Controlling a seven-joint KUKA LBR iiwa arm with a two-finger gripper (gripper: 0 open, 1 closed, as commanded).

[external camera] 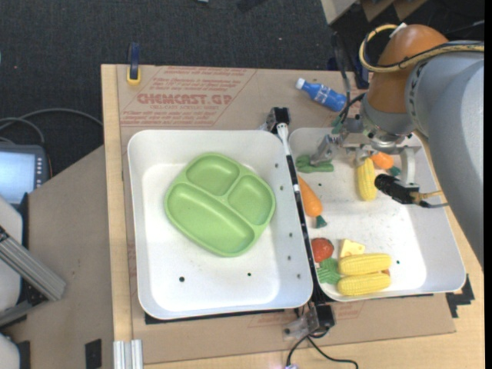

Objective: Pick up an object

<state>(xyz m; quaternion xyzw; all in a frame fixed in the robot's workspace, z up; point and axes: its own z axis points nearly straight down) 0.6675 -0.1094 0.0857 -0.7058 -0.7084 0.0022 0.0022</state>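
Approach step: gripper (pixel 367 151) low in upper-right bin (pixel 430 279), beside upright corn cob (pixel 366 180). Can't tell its open/closed state. Next: centre on cob, then close.

**Stuff lying around the bins**

Brown desk (pixel 192 98) has red lettering printed on it. Blue bottle (pixel 323 94) lies at 1 o'clock, just past the right bin. A yellow-and-blue clamp (pixel 134 64) sits on the desk's 11 o'clock corner. Grey cables (pixel 46 121) loop at 9 o'clock on dark carpet (pixel 92 14).

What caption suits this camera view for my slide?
Gripper lowered into the right bin beside toy corn; green divided plate lies left.
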